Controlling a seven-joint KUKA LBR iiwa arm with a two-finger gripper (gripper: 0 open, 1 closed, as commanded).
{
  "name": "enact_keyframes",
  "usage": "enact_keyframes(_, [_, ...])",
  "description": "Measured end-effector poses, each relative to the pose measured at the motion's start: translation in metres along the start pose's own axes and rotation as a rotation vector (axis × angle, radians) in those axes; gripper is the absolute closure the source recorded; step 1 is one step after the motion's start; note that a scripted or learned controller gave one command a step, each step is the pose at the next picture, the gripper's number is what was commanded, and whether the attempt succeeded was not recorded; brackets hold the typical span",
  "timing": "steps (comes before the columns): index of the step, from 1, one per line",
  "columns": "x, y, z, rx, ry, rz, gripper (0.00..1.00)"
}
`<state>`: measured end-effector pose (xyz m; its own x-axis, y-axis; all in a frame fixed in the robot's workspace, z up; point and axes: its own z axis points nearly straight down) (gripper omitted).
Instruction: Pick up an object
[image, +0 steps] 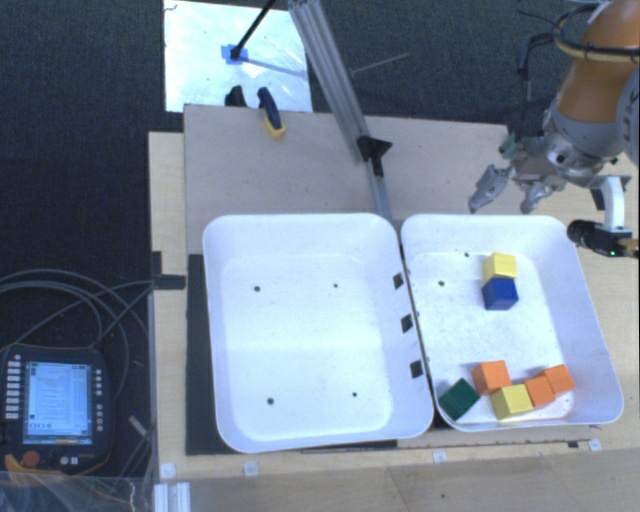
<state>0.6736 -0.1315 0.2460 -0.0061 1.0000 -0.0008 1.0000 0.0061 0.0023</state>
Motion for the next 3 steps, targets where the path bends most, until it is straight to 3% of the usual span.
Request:
enact_keyframes(1, [0.0,0.0,0.0,0.0,-0.001,0.0,0.0])
enact_keyframes(3, [0.008,-0.004,0.087,0.004,0.0,0.002,0.0])
